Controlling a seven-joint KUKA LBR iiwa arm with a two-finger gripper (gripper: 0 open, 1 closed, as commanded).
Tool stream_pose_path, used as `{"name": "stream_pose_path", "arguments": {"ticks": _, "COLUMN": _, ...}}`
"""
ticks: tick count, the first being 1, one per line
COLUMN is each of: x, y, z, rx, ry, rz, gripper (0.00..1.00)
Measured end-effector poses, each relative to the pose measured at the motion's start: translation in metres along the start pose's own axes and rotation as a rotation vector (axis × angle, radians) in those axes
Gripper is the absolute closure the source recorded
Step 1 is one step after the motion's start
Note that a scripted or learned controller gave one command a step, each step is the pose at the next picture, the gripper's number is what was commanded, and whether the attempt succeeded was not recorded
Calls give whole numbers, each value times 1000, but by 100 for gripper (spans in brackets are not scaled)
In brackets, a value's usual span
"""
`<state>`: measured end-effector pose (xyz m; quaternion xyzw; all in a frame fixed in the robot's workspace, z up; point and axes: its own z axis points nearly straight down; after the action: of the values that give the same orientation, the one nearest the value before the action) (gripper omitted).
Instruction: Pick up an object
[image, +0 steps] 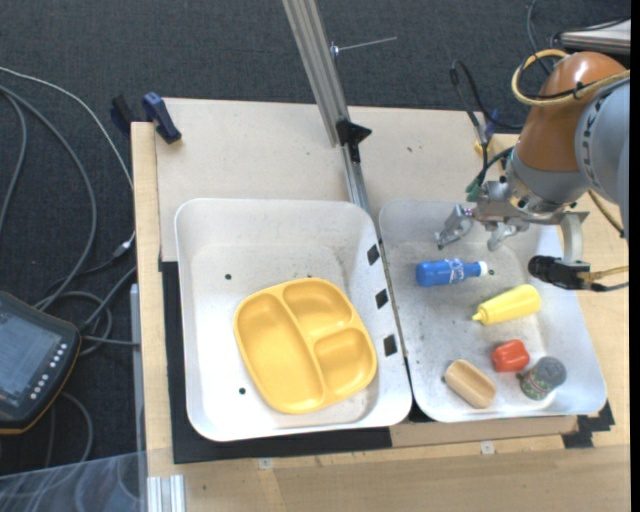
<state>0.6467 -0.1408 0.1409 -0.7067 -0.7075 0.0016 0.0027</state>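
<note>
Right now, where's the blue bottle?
The blue bottle lies on its side in the upper part of the right bin, just below the gripper and above-left of the yellow mustard bottle.

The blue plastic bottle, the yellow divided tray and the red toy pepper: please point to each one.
Blue plastic bottle (447, 272), camera view, middle of its body.
Yellow divided tray (305, 343), camera view, ridge between its compartments.
Red toy pepper (510, 355), camera view, centre of its top side.
</note>
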Motion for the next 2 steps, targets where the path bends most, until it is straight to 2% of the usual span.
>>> {"name": "stream_pose_path", "arguments": {"ticks": 1, "x": 0, "y": 2, "z": -15, "rx": -8, "ry": 0, "rz": 0, "gripper": 100}}
{"name": "stream_pose_path", "arguments": {"ticks": 2, "x": 10, "y": 5, "z": -76, "rx": -14, "ry": -2, "rz": -1, "gripper": 100}}
